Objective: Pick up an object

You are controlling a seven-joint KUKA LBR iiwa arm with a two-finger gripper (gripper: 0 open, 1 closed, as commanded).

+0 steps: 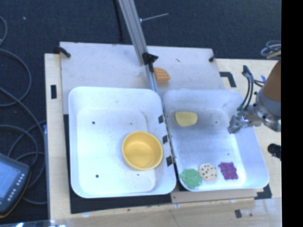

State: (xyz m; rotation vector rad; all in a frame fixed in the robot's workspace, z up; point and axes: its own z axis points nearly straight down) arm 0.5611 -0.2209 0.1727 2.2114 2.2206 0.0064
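Basically the gripper (235, 126) hovers at the right bin's (251, 148) edge, grip unclear, nothing visibly held; the yellow lump (186, 118) lies to its left.

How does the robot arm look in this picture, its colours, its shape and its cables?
The grey robot arm has a rounded body with an orange band above the wrist. Dark cables loop beside it. Its small metallic grey gripper sticks out at the end, over the right white bin.
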